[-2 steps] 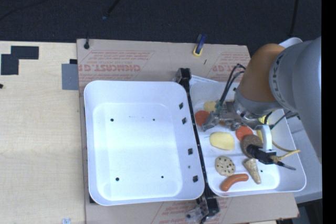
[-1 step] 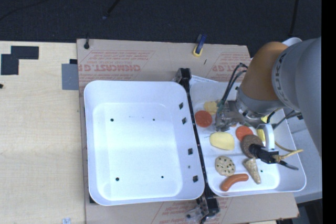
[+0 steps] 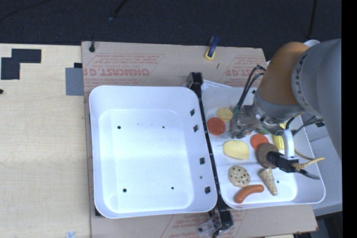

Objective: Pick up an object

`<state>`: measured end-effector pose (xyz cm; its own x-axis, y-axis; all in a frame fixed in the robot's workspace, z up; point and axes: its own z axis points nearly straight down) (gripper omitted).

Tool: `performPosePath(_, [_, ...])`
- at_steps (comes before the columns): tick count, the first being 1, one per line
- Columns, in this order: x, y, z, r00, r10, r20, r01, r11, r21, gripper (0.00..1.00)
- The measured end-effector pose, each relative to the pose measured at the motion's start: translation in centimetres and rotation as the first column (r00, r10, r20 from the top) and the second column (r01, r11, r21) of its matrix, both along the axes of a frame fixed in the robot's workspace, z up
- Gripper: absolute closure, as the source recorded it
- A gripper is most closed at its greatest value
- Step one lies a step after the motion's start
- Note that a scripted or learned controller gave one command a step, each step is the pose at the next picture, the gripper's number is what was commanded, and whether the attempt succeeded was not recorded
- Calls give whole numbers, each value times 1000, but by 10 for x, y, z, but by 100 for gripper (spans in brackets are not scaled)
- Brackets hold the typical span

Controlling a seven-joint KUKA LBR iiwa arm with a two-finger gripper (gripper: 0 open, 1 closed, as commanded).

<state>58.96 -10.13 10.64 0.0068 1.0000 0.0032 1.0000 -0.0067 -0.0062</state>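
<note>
Wooden bench (image 3: 39, 147) under cardboard sheet (image 3: 145, 64), two white bins side by side. Left bin (image 3: 106, 120) well left of gripper. Gripper (image 3: 240, 128) low inside right bin (image 3: 312, 189), among toy food; finger spread unclear, grasp cannot be told. Red round piece (image 3: 216, 126) just left of it, small yellow piece (image 3: 224, 113) up-left, yellow potato-like piece (image 3: 236, 149) just below. Cookie (image 3: 239, 175), sausage (image 3: 249, 193) farther below. Orange-red piece (image 3: 258, 140) right-below.
</note>
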Motion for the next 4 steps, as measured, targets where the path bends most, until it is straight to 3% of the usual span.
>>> performPosePath(1, [58, 101, 87, 1000, 17, 17, -17, 1000, 1, 100])
performPosePath(2, [50, 183, 151, 1000, 15, 11, -15, 1000, 1, 100])
performPosePath(3, [56, 217, 266, 1000, 11, 17, -11, 1000, 0, 100])
performPosePath(4, [54, 227, 416, 1000, 9, 21, -9, 1000, 0, 100])
